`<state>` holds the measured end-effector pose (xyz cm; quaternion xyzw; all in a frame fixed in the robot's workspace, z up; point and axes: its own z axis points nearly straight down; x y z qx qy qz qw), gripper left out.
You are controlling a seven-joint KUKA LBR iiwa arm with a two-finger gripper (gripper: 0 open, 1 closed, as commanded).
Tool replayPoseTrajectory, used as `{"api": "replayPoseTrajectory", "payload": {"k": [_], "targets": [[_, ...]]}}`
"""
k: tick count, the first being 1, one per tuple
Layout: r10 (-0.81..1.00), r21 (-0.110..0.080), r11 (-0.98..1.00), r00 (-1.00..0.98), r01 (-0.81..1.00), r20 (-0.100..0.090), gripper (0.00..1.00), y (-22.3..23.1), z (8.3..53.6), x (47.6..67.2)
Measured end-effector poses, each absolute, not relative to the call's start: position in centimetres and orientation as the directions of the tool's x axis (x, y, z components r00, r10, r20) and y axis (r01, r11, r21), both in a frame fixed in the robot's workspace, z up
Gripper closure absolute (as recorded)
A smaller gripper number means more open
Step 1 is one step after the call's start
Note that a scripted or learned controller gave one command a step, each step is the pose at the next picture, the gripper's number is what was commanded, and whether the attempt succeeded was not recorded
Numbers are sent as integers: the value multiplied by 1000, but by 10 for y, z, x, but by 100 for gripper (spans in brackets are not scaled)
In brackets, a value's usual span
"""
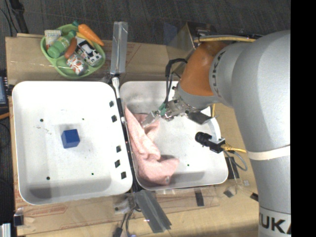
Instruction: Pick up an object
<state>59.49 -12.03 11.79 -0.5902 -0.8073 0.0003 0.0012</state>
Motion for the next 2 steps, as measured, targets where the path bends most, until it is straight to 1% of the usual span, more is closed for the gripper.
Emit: {"api": "replayPoseTrajectory", "payload": {"k": [1,2], "targets": [[875,-1,484,-484,875,0,0,-107,92,612],[873,-1,488,-488,873,1,100,-105,102,613]]}}
